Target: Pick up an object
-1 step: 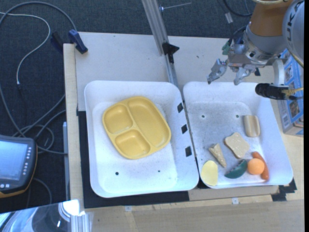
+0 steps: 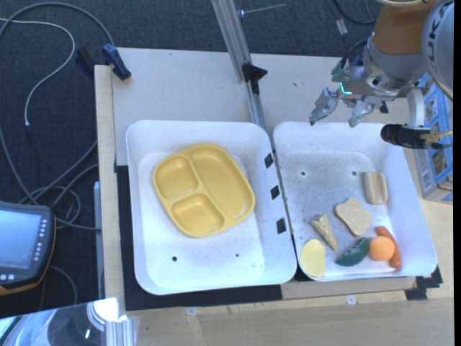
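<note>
Down at the near edge of the right bin (image 2: 288, 193), the toy food huddles together: yellow disc (image 2: 312, 257), cheese wedge (image 2: 325, 231), toast slice (image 2: 352, 215), orange (image 2: 382, 249), bread roll (image 2: 374, 187), leaving bare floor toward the far rim. The left bin (image 2: 137, 193) carries a yellow divided tray (image 2: 204, 189). Over the right bin's far edge hangs the claw (image 2: 340, 111), fingers spread, gripping nothing.

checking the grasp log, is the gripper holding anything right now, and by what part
Nothing is held. The gripper hangs open above the far edge of the right bin, with no object between its fingers.
</note>
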Tool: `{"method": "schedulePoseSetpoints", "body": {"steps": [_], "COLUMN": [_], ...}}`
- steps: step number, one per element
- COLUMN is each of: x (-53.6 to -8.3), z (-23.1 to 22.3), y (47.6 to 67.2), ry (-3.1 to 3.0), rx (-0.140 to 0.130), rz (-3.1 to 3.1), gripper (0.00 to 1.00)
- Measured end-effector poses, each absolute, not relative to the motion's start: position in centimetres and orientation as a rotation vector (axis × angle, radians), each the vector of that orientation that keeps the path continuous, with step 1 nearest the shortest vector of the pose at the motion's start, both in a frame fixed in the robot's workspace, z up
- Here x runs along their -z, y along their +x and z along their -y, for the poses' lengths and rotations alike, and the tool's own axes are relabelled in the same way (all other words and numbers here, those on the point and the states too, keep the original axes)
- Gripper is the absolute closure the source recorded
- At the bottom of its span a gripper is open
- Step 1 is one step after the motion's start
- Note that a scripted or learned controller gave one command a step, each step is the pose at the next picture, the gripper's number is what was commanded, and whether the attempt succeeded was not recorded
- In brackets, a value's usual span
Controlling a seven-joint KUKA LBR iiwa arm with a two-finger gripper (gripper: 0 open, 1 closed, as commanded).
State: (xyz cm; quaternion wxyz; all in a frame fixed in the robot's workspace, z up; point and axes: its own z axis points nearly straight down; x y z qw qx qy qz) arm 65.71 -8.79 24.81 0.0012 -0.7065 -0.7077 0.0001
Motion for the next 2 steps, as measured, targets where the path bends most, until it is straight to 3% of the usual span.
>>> {"method": "schedulePoseSetpoints", "body": {"steps": [2], "x": [-16.3], "z": [8.6], "y": [66.0], "ry": [-2.217], "rx": [-0.007], "rz": [2.218], "gripper": [0.0]}}
